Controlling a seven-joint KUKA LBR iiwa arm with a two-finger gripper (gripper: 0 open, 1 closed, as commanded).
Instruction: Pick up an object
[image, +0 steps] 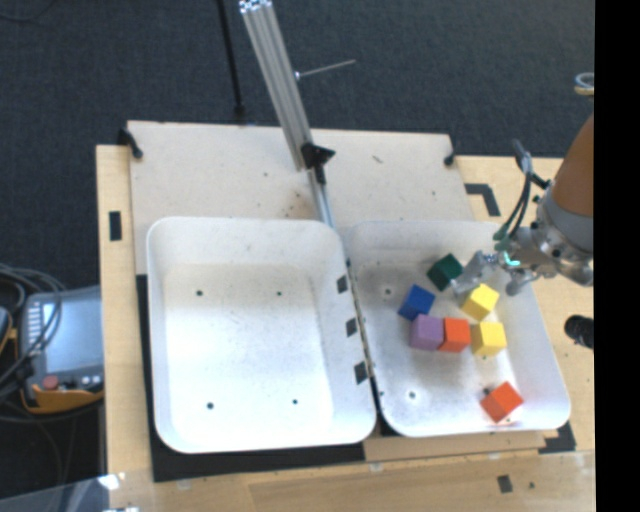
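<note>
Nearest me, a small orange-red cube (502, 401) sits alone in the right-hand shallow white bin (545, 395). Further back lie more blocks (a tight bunch): purple (427, 331), orange (456, 335), two yellow (488, 338), blue (416, 302), dark green (445, 270). Grey metal jaws (487, 272) hover beside the upper yellow cube (481, 300); I cannot tell their opening.

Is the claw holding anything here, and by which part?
Cannot be told: the claw sits among the green cube and a yellow cube, with no clear grip visible.
</note>
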